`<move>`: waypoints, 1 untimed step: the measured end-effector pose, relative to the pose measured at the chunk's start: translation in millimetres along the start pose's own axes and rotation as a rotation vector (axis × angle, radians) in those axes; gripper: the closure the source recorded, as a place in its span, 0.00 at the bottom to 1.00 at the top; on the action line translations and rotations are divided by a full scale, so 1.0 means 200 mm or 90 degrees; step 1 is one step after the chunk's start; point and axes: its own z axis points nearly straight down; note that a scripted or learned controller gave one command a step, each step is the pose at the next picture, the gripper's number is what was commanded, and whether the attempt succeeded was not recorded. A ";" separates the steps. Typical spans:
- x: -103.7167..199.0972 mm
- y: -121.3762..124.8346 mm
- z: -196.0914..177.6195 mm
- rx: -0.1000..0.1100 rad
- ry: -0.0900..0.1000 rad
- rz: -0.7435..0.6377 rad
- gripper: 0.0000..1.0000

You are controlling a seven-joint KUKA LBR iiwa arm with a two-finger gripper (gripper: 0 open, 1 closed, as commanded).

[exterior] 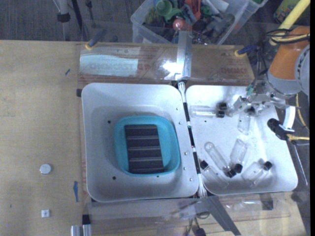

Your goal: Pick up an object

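Several clear plastic vials with black caps lie scattered in the right bin (290, 181). One vial (204, 112) lies near the bin's far left side, and another (243, 124) is just below the gripper. Others (215, 156) (237, 151) (256, 171) are grouped near the front. My gripper (249, 106) hangs low over the far right part of this bin, close above the vial beneath it. The arm's orange band (288, 65) shows above the wrist. Nothing is visibly held.
The left bin (93, 132) holds a blue tray (120, 146) with a black ridged block (143, 149) in it. A clear tote of colourful toys (197, 9) stands behind the bins. A metal divider (184, 53) rises at the back between them.
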 end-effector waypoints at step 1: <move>0.14 -0.12 0.01 -0.014 -0.010 -0.008 0.00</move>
